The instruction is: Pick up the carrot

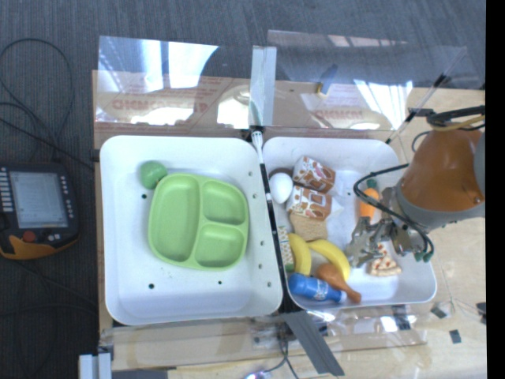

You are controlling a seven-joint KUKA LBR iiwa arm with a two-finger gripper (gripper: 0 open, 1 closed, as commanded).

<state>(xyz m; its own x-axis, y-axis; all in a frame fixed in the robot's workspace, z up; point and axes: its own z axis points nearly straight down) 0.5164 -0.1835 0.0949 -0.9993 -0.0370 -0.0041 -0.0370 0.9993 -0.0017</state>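
Tool (371, 239) low in right bin (410, 294) near its right wall, carrot (368, 205) just above it; grip state unclear; left bin's (118, 235) edges roomy around green divided plate (199, 221)

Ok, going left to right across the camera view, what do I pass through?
Teach pendant → green ball → green divided plate → white egg → carrot, beside the gripper → the arm's orange band.

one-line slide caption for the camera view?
Gripper low in the right bin, just below the carrot; green plate in left bin.
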